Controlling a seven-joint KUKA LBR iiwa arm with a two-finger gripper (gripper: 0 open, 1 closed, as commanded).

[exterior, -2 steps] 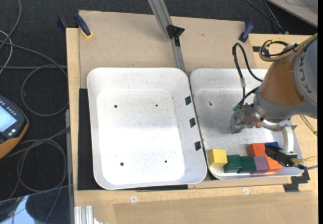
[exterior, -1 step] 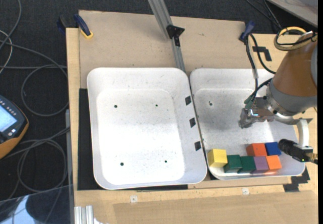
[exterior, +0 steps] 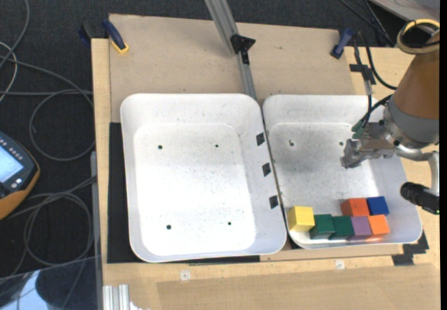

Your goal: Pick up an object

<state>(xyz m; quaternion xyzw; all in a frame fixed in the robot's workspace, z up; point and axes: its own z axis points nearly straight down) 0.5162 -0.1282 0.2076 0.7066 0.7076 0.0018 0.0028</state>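
Several coloured blocks lie in a cluster along the near edge of the right bin [exterior: 314, 116]: a yellow block [exterior: 302, 217], two green blocks [exterior: 332, 225], a red-orange block [exterior: 355, 207], a blue block [exterior: 377, 204], a purple block [exterior: 361, 225] and an orange block [exterior: 378, 224]. My gripper [exterior: 352, 156] hangs over the right part of that bin, above and behind the blocks. Nothing shows between its fingers. The arm's orange band and grey wrist come in from the right.
The left bin [exterior: 140, 116] sits beside the right one, with black clips along the shared rim. A slanted metal bar [exterior: 223, 12] rises from the back of the bench. Blue clamps hold the board's far corners. Cables lie on the floor around.
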